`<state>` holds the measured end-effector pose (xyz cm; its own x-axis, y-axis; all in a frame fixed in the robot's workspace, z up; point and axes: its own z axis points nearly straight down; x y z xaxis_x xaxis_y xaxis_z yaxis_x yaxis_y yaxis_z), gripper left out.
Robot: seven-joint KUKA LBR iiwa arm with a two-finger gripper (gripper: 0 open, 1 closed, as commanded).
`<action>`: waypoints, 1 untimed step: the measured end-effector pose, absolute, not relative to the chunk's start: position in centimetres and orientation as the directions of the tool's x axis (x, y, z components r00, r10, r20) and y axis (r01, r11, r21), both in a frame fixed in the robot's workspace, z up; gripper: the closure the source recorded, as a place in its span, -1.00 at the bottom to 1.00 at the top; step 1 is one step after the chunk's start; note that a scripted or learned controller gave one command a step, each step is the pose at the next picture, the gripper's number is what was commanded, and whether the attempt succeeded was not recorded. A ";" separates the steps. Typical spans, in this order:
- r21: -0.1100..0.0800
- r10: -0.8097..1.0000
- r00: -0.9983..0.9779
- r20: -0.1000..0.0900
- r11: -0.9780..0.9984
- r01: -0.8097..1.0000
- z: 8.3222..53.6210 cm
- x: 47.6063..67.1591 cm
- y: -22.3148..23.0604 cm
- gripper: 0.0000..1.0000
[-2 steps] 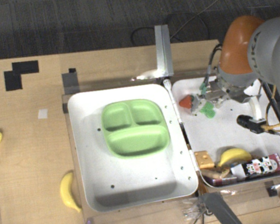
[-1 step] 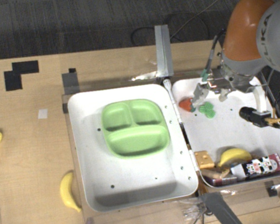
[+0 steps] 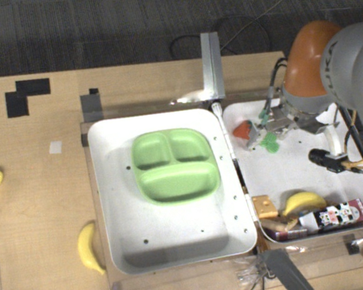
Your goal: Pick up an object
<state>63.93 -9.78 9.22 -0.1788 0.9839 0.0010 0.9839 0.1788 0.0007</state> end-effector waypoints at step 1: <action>0.001 0.984 -0.179 0.002 0.179 0.984 10.1 64.0 -9.7 1.00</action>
